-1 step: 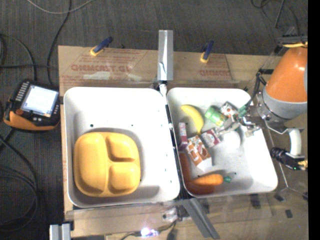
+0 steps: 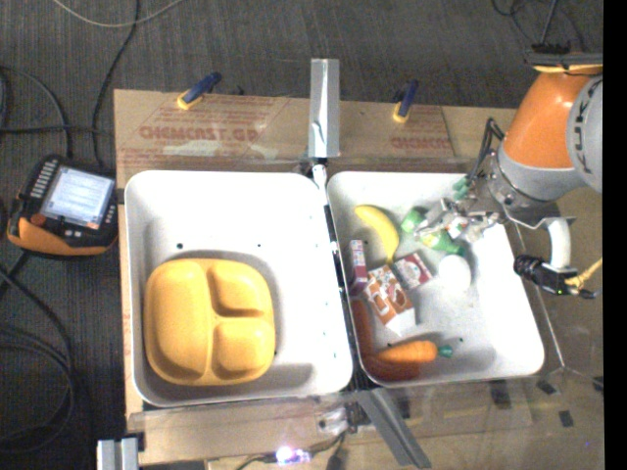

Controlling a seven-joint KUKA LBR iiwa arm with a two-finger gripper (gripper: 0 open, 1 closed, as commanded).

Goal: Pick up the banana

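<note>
The yellow banana point(image 2: 378, 229) lies curved in the right bin point(image 2: 509, 355), near its upper left. My gripper point(image 2: 454, 216) hangs over the bin's upper right part, roughly a banana's length to the right of the fruit. It sits among green and white items point(image 2: 419, 221), which blur its outline. Nothing of the banana is in the gripper.
Below the banana lie red packets point(image 2: 389, 294), a slim red item point(image 2: 358, 260), a white ball point(image 2: 454, 268) and a carrot point(image 2: 407, 352) near the front wall. The left bin point(image 2: 147, 199) holds a yellow divided tray point(image 2: 209, 319). A teach pendant point(image 2: 67, 204) lies off the bench's left side.
</note>
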